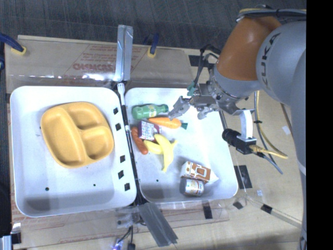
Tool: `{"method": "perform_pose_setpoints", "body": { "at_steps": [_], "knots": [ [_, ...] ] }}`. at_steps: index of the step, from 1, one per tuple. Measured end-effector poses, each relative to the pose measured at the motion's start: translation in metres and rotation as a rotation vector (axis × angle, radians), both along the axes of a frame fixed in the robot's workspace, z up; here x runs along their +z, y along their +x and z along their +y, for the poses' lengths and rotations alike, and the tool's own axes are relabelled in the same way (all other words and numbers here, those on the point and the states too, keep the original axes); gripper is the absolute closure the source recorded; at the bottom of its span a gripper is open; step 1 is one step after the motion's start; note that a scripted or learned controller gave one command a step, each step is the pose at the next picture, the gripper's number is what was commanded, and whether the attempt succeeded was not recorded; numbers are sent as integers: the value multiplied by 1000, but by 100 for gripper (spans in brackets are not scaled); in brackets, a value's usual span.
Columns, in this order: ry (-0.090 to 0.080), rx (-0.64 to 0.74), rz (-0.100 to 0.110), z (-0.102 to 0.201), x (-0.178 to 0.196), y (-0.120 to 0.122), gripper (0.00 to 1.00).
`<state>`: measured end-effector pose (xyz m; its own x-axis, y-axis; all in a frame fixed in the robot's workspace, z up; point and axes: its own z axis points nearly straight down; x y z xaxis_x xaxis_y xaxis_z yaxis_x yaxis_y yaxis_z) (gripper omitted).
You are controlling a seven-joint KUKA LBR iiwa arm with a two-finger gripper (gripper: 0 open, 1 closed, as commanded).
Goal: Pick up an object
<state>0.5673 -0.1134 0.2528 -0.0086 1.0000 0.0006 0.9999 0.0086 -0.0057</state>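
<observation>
Approach step: gripper point(191, 108) spread wide, nothing held, just right of carrot point(165, 122). Next: lower onto carrot, close.

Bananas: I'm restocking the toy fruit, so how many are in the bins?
1. The banana lies in the right bin, below the carrot and beside a small packet. Another could hide under the pile.

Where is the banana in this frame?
The banana lies in the right bin, near its left wall, just below the carrot and up-left of the small carton.
</observation>
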Motion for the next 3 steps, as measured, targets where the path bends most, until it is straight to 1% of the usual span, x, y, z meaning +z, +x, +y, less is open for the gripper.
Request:
{"method": "perform_pose_setpoints", "body": {
  "at_steps": [1, 2, 3],
  "knots": [
    [-1, -187, 2, -14, -42, 11, 0],
    [-2, -84, -7, -45, -159, 34, 0],
    [-9, -62, -7, 10, -159, -23, 0]
  ]
}}
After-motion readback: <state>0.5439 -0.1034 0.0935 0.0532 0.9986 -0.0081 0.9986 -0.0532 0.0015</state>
